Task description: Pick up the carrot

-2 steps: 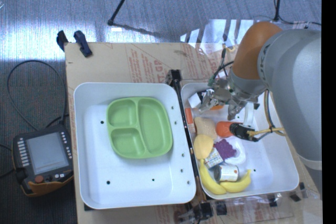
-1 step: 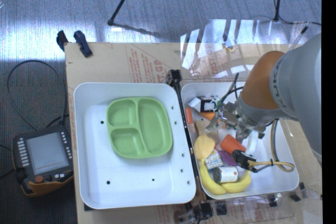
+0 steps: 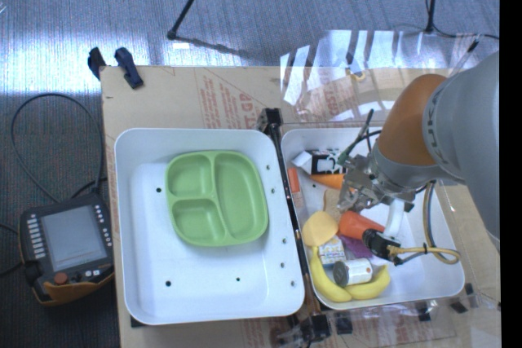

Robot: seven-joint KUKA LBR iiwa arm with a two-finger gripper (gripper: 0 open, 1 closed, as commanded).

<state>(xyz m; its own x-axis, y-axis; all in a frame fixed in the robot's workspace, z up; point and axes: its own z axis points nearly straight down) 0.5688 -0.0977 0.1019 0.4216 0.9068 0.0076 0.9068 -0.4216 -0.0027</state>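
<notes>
The carrot [image 3: 329, 181] is a small orange tapered piece lying in the upper left part of the right bin [image 3: 444, 277], beside a black and white packet [image 3: 316, 163]. My gripper [image 3: 357, 196] hangs low over the middle of that bin, just right of the carrot and close to it. The grey wrist and its orange band [image 3: 408, 130] cover the gripper from above. Nothing shows held in the gripper.
Below the gripper lie an orange-red cylinder [image 3: 357, 222], a yellow round piece [image 3: 320, 228], a banana [image 3: 347, 289] and a small can [image 3: 353, 271]. A yellow cable [image 3: 428, 251] loops at the bin's right. The left bin [image 3: 143, 289] holds a green divided plate [image 3: 217, 196].
</notes>
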